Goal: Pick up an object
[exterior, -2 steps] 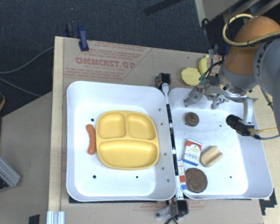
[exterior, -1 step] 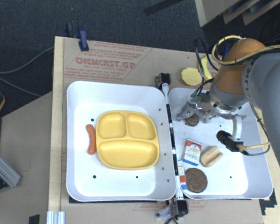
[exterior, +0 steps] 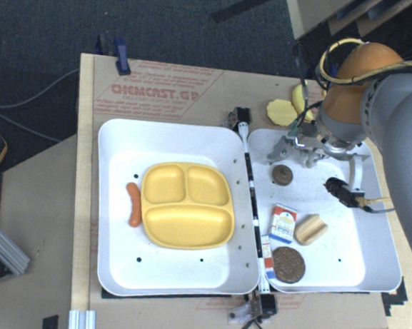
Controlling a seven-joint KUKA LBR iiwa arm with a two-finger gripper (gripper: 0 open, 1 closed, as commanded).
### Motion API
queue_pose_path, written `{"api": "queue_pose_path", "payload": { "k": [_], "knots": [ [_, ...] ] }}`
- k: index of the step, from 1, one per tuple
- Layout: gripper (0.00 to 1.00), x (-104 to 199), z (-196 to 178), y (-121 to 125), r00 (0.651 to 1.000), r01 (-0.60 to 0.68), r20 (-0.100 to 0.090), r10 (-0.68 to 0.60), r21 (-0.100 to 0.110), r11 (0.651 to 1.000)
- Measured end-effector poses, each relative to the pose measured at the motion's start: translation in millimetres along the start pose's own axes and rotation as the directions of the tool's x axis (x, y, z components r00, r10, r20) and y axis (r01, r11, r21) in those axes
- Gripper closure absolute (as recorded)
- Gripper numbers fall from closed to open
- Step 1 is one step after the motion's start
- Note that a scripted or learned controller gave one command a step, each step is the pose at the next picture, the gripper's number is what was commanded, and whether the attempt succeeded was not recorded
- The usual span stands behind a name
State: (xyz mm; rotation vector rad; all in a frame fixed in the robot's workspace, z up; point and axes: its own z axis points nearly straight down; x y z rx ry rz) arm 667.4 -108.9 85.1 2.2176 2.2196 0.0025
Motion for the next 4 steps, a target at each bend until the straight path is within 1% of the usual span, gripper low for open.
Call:
{"api": "queue_pose_path", "payload": {
  "k": [1, 2, 3, 4],
  "knots": [
    [0.00, 15.0, 0.1, -7.9, 1.000, 0.001, -0.002, -0.001, 0.006, 1.000],
    [0.00, 16.4, 0.2, -0.5, 1.000, 0.000, -0.002, 0.000, 0.002, 1.000],
    [0.00, 15.9, 0.1, -10.6, 1.000, -0.002, -0.002, 0.002, 0.006, 1.000],
    [0.00, 17.5, 0.2, -4.7, 1.000, 0.000, -0.001, 0.000, 0.002, 1.000]
  ]
}}
